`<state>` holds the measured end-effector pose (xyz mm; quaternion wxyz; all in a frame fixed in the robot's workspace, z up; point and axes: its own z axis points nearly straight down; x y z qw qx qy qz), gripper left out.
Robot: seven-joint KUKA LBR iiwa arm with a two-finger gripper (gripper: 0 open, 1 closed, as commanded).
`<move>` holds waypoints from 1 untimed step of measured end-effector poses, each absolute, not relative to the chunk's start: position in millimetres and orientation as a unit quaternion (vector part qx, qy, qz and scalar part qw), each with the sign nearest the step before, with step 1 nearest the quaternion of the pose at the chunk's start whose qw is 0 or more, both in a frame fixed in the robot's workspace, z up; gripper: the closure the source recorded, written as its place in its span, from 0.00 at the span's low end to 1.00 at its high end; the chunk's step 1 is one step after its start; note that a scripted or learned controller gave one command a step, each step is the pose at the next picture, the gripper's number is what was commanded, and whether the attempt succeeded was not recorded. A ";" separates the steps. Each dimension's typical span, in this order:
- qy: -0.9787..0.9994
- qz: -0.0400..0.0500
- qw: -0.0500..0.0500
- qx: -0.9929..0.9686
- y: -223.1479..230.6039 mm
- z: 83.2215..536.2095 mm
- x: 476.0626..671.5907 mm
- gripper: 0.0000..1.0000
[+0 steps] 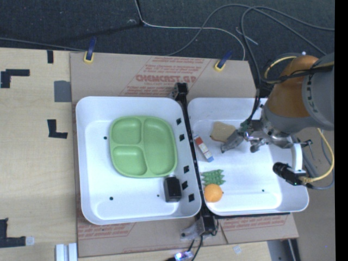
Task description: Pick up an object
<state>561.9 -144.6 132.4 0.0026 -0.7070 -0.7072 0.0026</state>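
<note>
Wooden worktop (pixel 32 162) with cardboard under two white bins. Arm (pixel 304 99) reaches in from right, wrist bent low over right bin (pixel 255 200), pincer (pixel 231 144) pointing left; spread can't be told. Tan block (pixel 222 130) touching or just beside its tip. Red-white stick (pixel 204 149), long axis far-left to near-right. Orange (pixel 213 193) and green toy (pixel 212 176) near. Left bin (pixel 92 200): green tray (pixel 143 147), black box (pixel 172 189).

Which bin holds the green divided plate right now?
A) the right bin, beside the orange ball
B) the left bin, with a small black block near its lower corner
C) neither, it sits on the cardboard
B: the green divided plate lies flat in the left white bin, with the small black block just below its lower right corner.
</note>
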 end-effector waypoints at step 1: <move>-0.708 0.001 -0.001 -0.707 -144.3 82.7 562.0 0.00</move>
